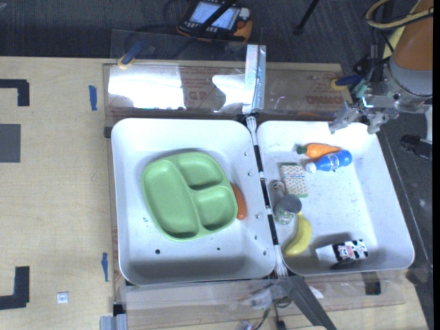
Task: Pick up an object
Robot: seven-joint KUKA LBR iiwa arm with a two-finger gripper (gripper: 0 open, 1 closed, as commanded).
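My gripper [357, 119] hangs over the far right corner of the right bin [385, 205], apart from everything in it. Nothing shows between its fingers. In that bin lie an orange carrot [320, 149], a blue bottle [331, 161], a patterned packet [293, 180], a small grey-lidded jar [287, 207], a yellow banana [299, 236] and a white carton with black spots [349, 251]. The carrot and bottle are the closest to the gripper, a little to its left and nearer the camera.
The left bin [130, 150] holds a green divided plate [189, 194] with an orange item [239, 201] at its right edge. A clear panel [179, 88] stands behind both bins. A handheld device [213, 18] lies on the floor behind.
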